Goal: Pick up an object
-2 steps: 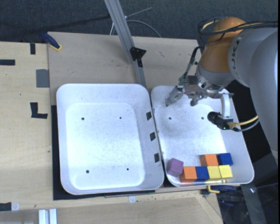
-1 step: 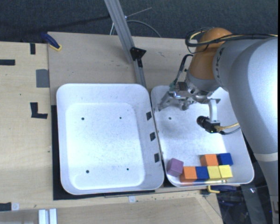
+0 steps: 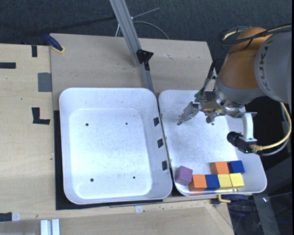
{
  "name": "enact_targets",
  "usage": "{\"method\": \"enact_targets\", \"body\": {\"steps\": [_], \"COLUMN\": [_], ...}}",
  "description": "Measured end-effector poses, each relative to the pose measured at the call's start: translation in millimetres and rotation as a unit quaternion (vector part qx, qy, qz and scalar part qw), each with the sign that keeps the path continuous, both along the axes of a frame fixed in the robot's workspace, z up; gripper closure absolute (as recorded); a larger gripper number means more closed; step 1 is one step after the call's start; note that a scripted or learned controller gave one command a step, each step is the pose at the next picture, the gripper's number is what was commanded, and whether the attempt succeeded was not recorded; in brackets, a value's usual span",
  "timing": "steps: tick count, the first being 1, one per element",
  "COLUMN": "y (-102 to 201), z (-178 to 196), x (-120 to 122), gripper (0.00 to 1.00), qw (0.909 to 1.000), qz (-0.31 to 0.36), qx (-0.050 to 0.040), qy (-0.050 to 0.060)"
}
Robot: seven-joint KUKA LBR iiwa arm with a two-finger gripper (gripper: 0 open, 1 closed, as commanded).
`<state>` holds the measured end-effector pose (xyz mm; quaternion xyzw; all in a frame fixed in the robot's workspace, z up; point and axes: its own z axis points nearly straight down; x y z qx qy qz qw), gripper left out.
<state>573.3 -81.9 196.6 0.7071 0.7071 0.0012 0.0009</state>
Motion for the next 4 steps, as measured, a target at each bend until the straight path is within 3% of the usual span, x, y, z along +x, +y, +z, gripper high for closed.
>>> {"method": "enact_targets", "body": {"steps": [1, 2, 3, 4], "y": [64, 82, 166, 120], "z": [-5, -5, -5, -5], "x": [4, -13, 16, 9], "gripper": [0.00, 0.00, 0.00, 0.00], "qw": [1.0000, 1.0000, 1.0000, 1.0000], "qz": [0.004, 0.001, 0.005, -0.002], "qx": [0.0009, -0.0001, 0.0012, -0.0014], "qy": [0.002, 0.003, 0.002, 0.003]}}
